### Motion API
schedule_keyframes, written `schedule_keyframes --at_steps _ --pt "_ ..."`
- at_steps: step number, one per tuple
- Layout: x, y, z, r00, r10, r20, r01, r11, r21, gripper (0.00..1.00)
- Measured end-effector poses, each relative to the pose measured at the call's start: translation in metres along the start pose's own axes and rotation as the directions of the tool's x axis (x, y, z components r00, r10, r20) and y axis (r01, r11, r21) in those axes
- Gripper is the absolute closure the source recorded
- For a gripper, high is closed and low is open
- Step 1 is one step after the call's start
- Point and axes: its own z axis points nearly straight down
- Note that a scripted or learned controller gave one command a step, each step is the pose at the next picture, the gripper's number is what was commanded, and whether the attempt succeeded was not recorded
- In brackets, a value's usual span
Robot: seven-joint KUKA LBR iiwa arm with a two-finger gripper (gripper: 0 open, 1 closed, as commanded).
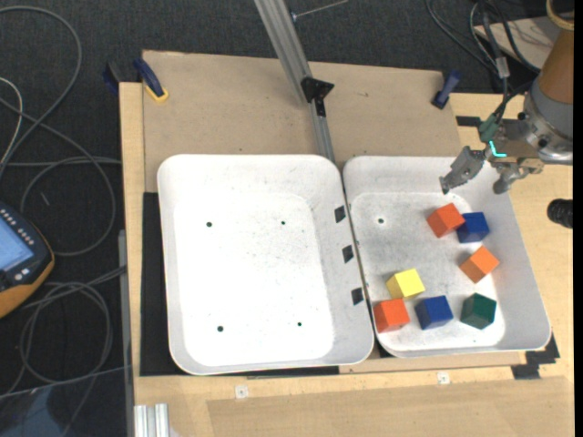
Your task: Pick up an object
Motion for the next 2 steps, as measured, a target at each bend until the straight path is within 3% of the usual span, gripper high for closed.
schedule_keyframes --at_steps 1,2 --pt "0.0 0.001 -0.002 1.0 0.0 0.001 0.0 1.0 -0.005 0.0" --pt "0.001 0.008 0.043 1.0 0.0 0.001 0.0 1.0 0.0 0.0"
